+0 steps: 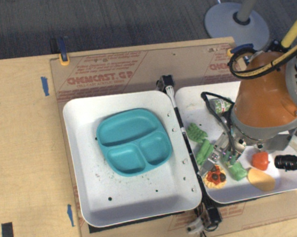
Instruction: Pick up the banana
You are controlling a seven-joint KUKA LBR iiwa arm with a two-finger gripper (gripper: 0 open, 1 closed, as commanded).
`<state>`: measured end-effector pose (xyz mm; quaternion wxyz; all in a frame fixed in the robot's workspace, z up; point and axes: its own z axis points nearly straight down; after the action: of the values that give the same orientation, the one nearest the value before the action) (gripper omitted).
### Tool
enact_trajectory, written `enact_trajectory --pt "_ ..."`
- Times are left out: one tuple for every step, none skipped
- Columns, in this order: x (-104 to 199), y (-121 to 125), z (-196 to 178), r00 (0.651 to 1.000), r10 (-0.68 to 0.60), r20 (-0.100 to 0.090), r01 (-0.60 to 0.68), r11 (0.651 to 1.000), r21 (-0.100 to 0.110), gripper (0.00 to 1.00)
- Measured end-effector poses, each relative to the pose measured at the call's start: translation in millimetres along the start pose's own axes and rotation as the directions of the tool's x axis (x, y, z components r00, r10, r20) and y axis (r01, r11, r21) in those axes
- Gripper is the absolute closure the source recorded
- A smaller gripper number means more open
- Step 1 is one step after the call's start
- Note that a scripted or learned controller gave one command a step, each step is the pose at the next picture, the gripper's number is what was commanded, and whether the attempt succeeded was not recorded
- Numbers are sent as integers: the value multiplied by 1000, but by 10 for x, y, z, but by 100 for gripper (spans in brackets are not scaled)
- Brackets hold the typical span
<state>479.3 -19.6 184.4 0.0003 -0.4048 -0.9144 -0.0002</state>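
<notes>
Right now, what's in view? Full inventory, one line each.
left bin: 1, white, left half of the bench
divided plate: 1, teal, in the left bin
right bin: 1, white, beside the left bin
toy food: several pieces, green, red, orange-yellow, in the right bin; no banana I can pick out for certain
cardboard sheet: 1, brown, under both bins
arm: 1, grey with orange band, over the right bin
gripper: 1, low among the green pieces

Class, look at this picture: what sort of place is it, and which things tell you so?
Probably a robot lab test bench: a robot arm reaches over two white bins, blue tape marks sit on the board, and toy food serves for practice.
</notes>
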Motion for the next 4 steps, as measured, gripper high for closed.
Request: enact_trajectory --pt "553 504 0 996 91 2 -91 996 -2 0" --pt "850 751 809 982 -191 -4 191 982 4 0" --pt "1031 1428 969 961 277 -3 -276 961 28 0" --pt "1358 1724 973 992 -127 5 127 992 6 0"
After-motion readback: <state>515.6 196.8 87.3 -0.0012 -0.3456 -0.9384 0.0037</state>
